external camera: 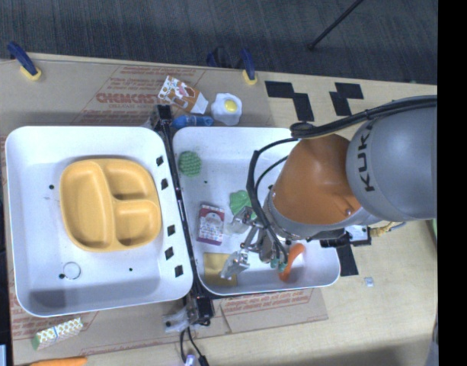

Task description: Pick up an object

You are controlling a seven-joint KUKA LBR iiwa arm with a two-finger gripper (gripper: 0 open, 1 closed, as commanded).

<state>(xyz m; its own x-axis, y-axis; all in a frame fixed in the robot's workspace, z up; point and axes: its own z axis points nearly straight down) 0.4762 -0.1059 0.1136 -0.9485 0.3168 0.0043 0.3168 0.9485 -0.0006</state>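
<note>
Candidate objects sitting in right bin [218,137]: red packet [211,224], green round piece [190,162], green piece [239,201], yellow block [215,264], orange carrot-like item [292,259] near right. Gripper [252,254] hanging low over near end, between yellow block and orange item. Nothing lifted; pick looking not yet done. Jaw state: cannot tell, metal blurring together. Arm [347,181] hiding bin's right part. Left bin [20,204] holding yellow tray [111,202].

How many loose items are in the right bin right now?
5 visible: a green round piece at upper left, a green item mid-bin, a red packet, a yellow block, an orange piece. The arm may hide more.
</note>
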